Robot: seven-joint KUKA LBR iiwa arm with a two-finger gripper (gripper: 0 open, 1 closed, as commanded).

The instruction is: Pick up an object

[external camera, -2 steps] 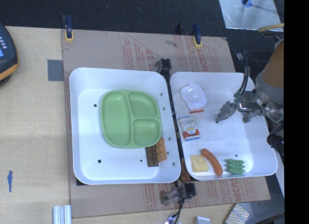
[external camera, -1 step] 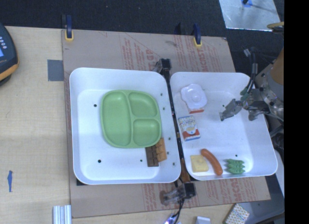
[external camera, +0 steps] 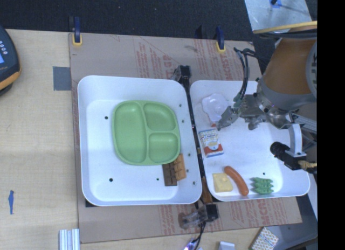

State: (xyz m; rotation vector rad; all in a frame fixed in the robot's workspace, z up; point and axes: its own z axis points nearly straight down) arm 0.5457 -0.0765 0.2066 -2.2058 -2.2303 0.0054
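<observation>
The right bin [external camera: 280, 136] holds a clear plastic piece [external camera: 213, 105] at its far left. A small red and white carton [external camera: 210, 142] lies below that. Along the front edge are a yellow block [external camera: 221, 182], a sausage [external camera: 236, 180] and a green toy vegetable [external camera: 262, 185]. My gripper [external camera: 225, 119] reaches in from the right and points down-left. Its tip is just right of the clear piece and just above the carton. I see nothing held in it.
The left bin [external camera: 94, 152] carries a green divided plate [external camera: 145, 132] and a brown bar [external camera: 174, 171] at its front right. The bins' shared rim [external camera: 191, 130] runs close to the left of the gripper. Black clamps sit at both ends of that rim.
</observation>
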